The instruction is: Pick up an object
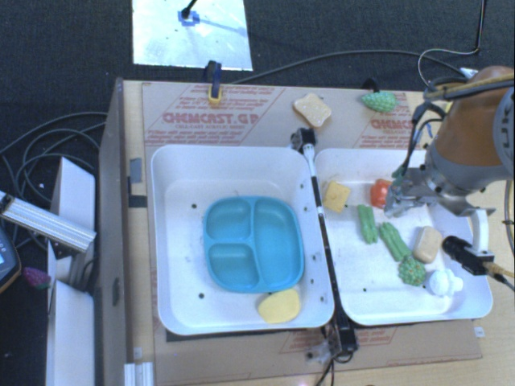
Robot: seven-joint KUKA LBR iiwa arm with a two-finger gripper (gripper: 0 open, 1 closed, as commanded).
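My gripper [393,205] hangs low over the right bin [467,308], near its back, on the grey arm with the orange band [475,131]. Just left of it, touching or nearly touching, lies a small red-orange piece [379,191]. A yellow block [336,195] sits further left by the divider. Two green pods [367,223] [393,240] lie in front of the gripper, and a green broccoli piece [412,272] sits beyond them. A beige bread piece [427,244] and a white lump [442,281] lie to the right. I see nothing held.
The left bin [173,240] holds a blue divided plate [253,243] and a yellow piece [279,305] at its front. Behind the bins on the board lie a toast slice [312,109] and a green knobbly toy [378,100]. A black fixture [463,253] sticks over the right bin's edge.
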